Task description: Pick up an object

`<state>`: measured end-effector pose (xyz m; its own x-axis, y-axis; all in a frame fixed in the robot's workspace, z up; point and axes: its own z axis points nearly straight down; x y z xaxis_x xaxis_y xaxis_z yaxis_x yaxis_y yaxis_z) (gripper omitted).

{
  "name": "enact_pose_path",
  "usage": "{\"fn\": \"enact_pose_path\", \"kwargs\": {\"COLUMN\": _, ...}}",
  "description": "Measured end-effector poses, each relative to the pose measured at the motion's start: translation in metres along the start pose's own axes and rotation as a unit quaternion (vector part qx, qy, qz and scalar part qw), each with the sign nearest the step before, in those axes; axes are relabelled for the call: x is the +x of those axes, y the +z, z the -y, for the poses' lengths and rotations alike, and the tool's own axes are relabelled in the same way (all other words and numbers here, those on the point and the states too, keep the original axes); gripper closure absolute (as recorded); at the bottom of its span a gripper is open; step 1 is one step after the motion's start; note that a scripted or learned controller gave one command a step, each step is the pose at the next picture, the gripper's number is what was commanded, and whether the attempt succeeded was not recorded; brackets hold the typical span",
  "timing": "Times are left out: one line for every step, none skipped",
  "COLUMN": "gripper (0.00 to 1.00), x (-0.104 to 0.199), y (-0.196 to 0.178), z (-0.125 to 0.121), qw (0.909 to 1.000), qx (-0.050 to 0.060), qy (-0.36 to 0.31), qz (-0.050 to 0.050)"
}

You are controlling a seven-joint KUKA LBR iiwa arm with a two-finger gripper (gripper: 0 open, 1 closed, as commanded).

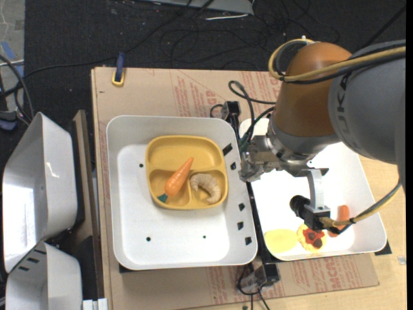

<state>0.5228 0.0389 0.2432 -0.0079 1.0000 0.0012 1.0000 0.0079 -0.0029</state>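
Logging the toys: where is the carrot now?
In the camera view, the carrot lies on the yellow plate in the left bin, just left of the shrimp.

right bin (284, 205): upper part hidden by arm (310, 95) | red object (315, 238): partly covered, unidentifiable

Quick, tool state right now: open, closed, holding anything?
Tool: cannot be told from this view; it hangs at the left edge of the right bin.
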Motion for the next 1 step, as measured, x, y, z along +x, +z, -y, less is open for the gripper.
{"fn": "enact_pose_path", "kwargs": {"gripper": 1.00, "x": 0.0516, "y": -0.0035, "z": 0.0112, "qw": 1.0000, "qx": -0.001, "qy": 0.000, "qz": 0.000}}
